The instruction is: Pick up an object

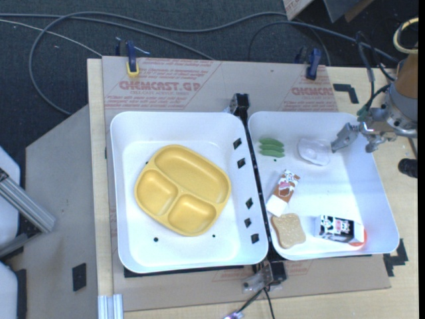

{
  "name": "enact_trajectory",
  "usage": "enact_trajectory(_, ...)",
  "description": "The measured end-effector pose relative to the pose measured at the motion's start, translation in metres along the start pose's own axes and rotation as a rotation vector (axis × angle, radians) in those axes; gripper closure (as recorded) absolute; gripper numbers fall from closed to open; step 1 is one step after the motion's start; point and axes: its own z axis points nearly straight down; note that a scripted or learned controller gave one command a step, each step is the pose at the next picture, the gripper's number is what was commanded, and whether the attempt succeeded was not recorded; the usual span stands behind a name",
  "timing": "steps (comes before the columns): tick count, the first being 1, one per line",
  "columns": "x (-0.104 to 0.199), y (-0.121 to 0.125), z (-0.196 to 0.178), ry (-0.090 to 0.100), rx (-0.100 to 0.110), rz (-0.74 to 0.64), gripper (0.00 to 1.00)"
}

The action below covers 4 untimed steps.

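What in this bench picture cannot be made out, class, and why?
- Gripper, camera view: too small and blurred to tell whether its fingers are open or shut.
- Arm: cut off by the right edge.
- Packet in the right bin: print too small to read.
- Pale object: white on white, blurred; its identity is unclear.

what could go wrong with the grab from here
The gripper sits at the right bin's far edge, beside the pale clear object, which is low and hard to tell from the white floor, so the fingers may miss or slide off it. The green piece lies close and could get nudged. The bin's rim beside the gripper could be clipped.
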Motion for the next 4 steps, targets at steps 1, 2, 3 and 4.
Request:
enact_trajectory(1,0.01,-0.002,0.05,0.0,-0.001,-0.001,0.0)
enact_trajectory(2,0.011,-0.002,0.088,-0.001,-0.003,-0.001,0.0)
enact_trajectory(3,0.011,0.0,0.074,-0.002,-0.009,-0.002,1.0)
enact_trajectory(4,0.007,0.004,0.01,-0.006,-0.014,-0.001,1.0)
